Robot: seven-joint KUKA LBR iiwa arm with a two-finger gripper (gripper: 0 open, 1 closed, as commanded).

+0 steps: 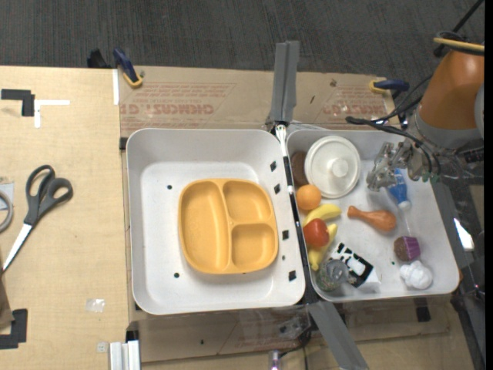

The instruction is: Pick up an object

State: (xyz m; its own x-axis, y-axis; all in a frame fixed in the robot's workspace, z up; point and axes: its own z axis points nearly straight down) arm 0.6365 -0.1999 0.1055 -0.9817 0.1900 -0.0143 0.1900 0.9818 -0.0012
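My gripper [387, 169] hangs over the upper right part of the right bin [445, 230], below the arm's orange band [456, 89]. A small blue and white object [399, 192] lies right beside or under the gripper's tip; whether they touch is not clear. Close by in the same bin are a white bowl [333, 166], an orange [308, 197], a banana [326, 213], a red fruit [316, 232] and a tan drumstick toy [373, 218].
The left bin [150, 230] holds a yellow divided plate [229, 225]. A purple item [407, 247], a white lump [417, 276], a black and white packet [356, 266] and a grey item [331, 274] sit at the right bin's front. Scissors [35, 203] lie on the bench at left.
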